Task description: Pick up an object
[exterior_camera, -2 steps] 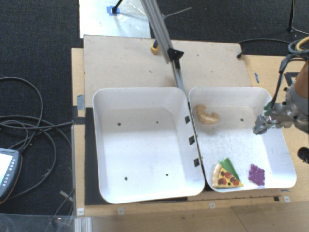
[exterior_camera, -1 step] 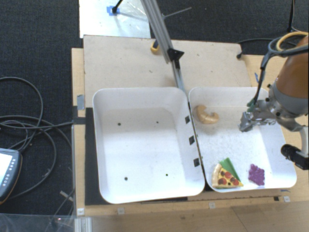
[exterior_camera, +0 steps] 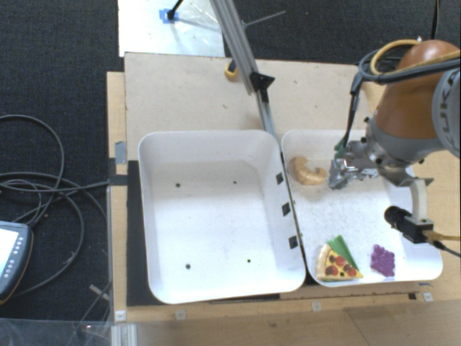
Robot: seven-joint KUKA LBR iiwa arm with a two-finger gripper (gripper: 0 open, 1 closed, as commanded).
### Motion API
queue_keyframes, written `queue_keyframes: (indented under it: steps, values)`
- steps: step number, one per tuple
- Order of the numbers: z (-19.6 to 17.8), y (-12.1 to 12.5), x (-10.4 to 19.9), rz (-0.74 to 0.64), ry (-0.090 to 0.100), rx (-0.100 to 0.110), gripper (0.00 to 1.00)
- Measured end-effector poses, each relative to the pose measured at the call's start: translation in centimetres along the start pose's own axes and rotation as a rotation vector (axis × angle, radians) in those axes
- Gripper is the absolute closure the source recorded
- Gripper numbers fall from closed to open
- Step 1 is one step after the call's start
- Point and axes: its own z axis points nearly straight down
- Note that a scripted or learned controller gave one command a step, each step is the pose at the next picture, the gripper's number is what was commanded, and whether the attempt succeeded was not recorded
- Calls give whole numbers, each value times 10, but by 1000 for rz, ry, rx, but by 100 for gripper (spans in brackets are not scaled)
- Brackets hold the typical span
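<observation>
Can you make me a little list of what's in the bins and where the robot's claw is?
right bin: croissant, pizza slice, purple grapes
croissant: upper left part, near the divider
pizza slice: front edge
purple grapes: right of the pizza slice
gripper: low over the right bin, just right of the croissant
left bin: a few dark specks

A pale tabletop carries two white bins, the left bin touching the right bin, while black cables and a screened tablet lie on the dark carpet at left.
</observation>
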Motion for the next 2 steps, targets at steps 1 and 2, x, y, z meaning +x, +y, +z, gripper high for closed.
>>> queue_keyframes:
  steps: [1,2]
  values:
    - [-8,12,53,1,-1,-1,100]
    - [7,25,103,0,0,0,100]
